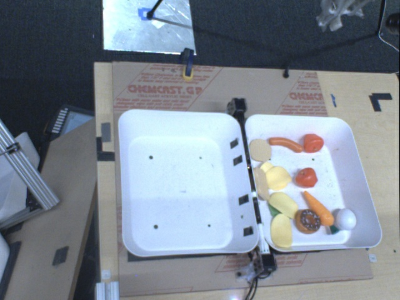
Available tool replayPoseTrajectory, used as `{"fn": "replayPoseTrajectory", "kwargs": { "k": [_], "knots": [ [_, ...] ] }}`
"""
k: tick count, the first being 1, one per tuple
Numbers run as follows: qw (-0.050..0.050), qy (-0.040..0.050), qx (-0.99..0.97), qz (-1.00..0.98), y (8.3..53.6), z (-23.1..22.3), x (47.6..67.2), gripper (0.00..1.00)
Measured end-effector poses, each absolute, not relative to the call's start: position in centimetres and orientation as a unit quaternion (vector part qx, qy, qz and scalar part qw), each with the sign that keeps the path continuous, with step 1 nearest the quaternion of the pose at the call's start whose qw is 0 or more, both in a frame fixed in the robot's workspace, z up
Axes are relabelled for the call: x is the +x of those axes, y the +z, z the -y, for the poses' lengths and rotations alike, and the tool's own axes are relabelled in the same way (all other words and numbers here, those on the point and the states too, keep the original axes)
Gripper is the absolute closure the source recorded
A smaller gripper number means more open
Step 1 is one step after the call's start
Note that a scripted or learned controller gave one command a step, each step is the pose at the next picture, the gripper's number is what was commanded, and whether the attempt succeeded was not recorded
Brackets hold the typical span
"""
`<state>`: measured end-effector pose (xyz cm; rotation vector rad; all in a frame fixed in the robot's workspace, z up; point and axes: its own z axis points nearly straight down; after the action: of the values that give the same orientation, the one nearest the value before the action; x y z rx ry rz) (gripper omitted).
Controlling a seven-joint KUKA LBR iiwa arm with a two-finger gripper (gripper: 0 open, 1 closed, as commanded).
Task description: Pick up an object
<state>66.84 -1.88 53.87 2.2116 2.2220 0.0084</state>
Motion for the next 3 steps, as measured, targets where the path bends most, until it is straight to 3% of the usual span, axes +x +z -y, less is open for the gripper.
{"fn": "replayPoseTrajectory", "kwargs": {
  "k": [2,3],
  "knots": [
    [0.0,-0.0008,0.707,-0.707,44.5,6.7,66.8,1.0],
    [0.002,0.0031,0.704,-0.71,52.5,-0.3,64.3,1.0]
  ]
}}
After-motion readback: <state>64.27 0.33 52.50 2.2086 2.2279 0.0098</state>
